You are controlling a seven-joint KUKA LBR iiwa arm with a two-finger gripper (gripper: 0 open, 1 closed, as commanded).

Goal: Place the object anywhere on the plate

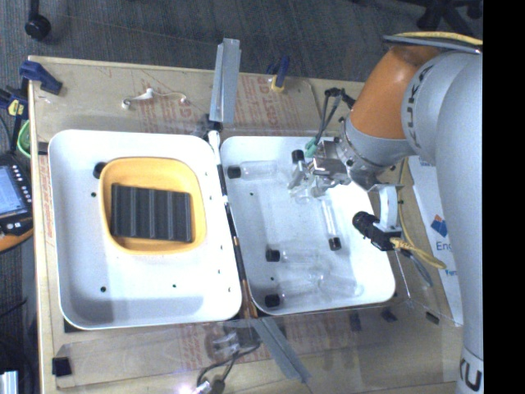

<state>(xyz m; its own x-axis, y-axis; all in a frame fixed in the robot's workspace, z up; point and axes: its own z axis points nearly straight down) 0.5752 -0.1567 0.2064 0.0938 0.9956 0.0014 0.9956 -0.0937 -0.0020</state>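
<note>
A wooden worktop [123, 359] carries two shallow white bins side by side. The left bin [74, 294] holds a yellow plate [111, 179] with a dark ribbed centre, near its far edge. The right bin [377, 281] holds several clear objects [328, 220] with dark caps, scattered from its middle to its near edge. The grey arm [443, 97] reaches in from the right, its pincer [312, 171] low over the right bin's far side. I cannot tell how the pincer stands, or that it holds anything. This looks like the picking step; next would be a firm grasp, then a carry across to the plate.

Wooden bench [164, 84], two white bins [82, 302] [377, 281] side by side
</note>
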